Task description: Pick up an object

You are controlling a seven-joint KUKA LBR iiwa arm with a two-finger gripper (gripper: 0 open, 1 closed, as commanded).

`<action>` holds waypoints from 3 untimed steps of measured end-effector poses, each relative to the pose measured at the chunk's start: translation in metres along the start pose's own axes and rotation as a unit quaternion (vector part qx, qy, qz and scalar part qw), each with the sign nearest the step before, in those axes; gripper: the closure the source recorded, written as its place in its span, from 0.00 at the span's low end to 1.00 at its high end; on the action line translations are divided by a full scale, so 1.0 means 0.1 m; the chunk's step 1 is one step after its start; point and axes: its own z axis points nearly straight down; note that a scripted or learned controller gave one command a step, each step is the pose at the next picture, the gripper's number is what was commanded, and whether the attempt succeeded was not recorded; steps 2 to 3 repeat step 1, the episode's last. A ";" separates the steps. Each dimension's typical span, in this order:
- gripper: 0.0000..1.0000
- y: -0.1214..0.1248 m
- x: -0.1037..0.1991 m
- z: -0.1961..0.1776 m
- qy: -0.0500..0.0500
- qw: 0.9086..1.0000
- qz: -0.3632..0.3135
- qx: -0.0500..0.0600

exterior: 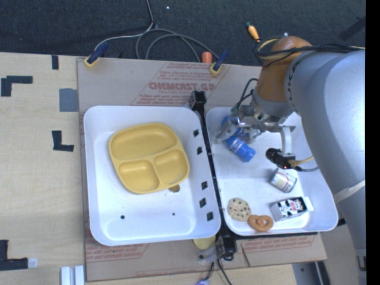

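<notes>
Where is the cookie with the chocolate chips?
The cookie lies in the right bin, near its front left corner, right beside the pretzel and left of the black-and-white carton.

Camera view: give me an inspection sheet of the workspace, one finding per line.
Surface: cardboard-covered bench bearing left bin and right bin.
Job's things: blue object beneath the gripper, small can, cookie, pretzel, black-and-white packet, all in right bin.
Clutter: yellow divided plate in left bin.
Grippers: gripper low over blue object; grasp cannot be told.
Cables: white cable looping behind the bench.
Surroundings: dark carpet; clamps at cardboard corners.
</notes>
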 end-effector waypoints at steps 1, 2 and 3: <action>1.00 -0.01 0.00 -0.09 0.001 1.000 0.000 0.003; 1.00 -0.01 0.00 -0.09 0.001 1.000 0.000 0.003; 1.00 -0.01 0.00 -0.09 0.001 1.000 0.000 0.003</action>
